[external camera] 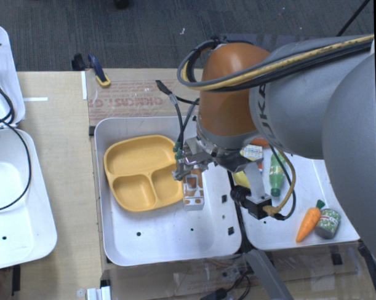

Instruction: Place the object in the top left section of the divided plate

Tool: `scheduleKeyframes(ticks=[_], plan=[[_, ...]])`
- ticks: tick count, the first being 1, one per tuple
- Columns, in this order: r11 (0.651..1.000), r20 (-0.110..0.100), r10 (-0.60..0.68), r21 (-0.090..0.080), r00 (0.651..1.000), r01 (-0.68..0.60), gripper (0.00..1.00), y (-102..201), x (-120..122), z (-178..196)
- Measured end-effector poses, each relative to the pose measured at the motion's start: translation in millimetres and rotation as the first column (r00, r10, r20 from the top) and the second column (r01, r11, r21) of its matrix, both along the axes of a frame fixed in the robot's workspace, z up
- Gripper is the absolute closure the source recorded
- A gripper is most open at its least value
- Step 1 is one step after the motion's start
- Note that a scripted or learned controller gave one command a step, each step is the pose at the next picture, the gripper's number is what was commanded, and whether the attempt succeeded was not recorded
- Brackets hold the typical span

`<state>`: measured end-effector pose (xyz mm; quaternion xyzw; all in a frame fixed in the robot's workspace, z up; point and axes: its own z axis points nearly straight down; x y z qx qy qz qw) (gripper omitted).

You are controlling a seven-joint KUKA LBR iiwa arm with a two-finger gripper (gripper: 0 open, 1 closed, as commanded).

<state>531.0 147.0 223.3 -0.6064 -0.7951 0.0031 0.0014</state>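
A yellow divided plate (142,172) lies in the upper left of the middle bin (160,245), with one wide section at the top and two smaller ones below. My gripper (189,172) hangs just off the plate's right rim. A small brown-and-white packet (193,192) sits upright between its fingers, so the gripper is shut on it. The packet hangs over the bin floor beside the plate's lower right section. The large grey and orange arm hides the bin area behind it.
The right bin (302,250) holds a toy carrot (307,224), a grey-green can (329,222), a green bottle (275,174) and a yellow item (241,178), partly hidden by the arm. Another white tray (18,232) with black cables lies at far left.
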Motion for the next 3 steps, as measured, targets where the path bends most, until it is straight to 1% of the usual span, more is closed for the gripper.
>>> scheduleKeyframes(ticks=[1, 2, 3], plan=[[0.998, 0.006, 0.065, 0.003, 0.998, -0.065, 1.0, 24.7, -34.9, 31.3], [0.92, 0.005, 0.391, 0.001, 0.92, -0.391, 1.0, -19.8, 48.9, 47.0], [0.926, 0.003, 0.378, 0.002, 0.926, -0.378, 1.0, 30.8, -0.3, 39.2]])
